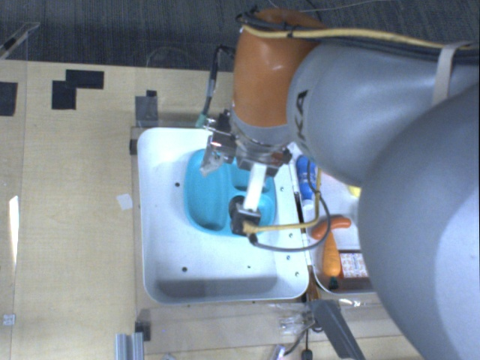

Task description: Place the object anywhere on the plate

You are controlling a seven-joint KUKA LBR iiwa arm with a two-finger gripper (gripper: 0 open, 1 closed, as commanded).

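1. The grey arm (375, 118), with its orange band (262, 73), reaches over the white bin (161, 223) on the view's left side of the worktop (67, 223).
2. A blue plate (204, 205) lies flat in that bin, toward its far right part.
3. The end effector (213, 156) hangs over the plate's far left edge; whether it is open, closed or gripping something cannot be told.
4. In the neighbouring bin (324, 285), largely covered by the arm, lie an orange item (331, 255), a blue-and-white item (303, 172) and a small printed box (352, 264), all to the right of the end effector and off the plate.
5. Which of these is the object to be placed cannot be told.
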